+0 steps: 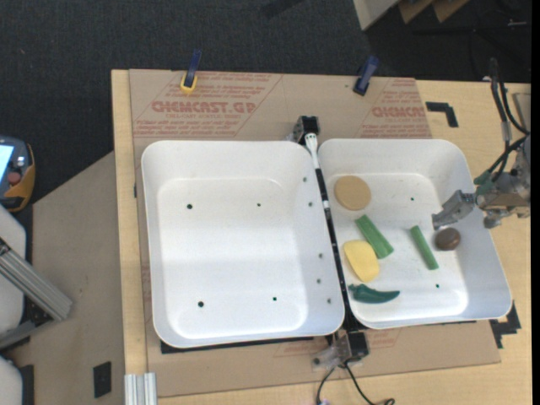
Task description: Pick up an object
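Observation:
The right bin [472, 285] holds several small objects. A tan round disc [353, 193] lies near its back left, with a green cylinder [373, 236] and a yellow lump [363, 261] in front of it. A dark green pepper shape [374, 294] lies near the front wall. A slim green stick [423, 247] lies to the right of the middle, and a brown ball [447, 240] sits beside it. My gripper [450, 210] reaches in over the bin's right wall and hovers just behind and above the brown ball, with nothing seen in its grasp.
The left bin [169, 310] stands beside the right one, and a black divider strip [325, 218] runs between them. Both rest on a cardboard sheet [219, 99] held by clamps at the back. Cables hang at the far right [506, 142].

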Controlling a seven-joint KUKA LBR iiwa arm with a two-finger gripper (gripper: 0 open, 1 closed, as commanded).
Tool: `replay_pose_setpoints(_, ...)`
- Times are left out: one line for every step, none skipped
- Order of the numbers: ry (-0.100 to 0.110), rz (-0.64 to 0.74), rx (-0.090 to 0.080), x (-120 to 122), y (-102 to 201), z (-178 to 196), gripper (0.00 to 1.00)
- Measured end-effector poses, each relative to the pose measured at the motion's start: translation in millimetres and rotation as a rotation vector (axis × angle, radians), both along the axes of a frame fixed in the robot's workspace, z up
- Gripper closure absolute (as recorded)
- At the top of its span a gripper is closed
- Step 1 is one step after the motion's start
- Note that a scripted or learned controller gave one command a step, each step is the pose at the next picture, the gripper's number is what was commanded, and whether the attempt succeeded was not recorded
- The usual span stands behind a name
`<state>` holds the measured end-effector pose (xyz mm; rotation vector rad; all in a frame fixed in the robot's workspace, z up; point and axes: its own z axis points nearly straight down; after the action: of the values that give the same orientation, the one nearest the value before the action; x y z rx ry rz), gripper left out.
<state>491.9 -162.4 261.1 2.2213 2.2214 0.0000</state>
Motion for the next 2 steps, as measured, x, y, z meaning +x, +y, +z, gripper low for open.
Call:
replay_pose_setpoints(-0.021,-0.002,-0.012,34.5,-63.6,198.9,0.00)
replay_pose_setpoints(-0.007,0.000,-0.005,34.0,-60.9,199.9,1.00)
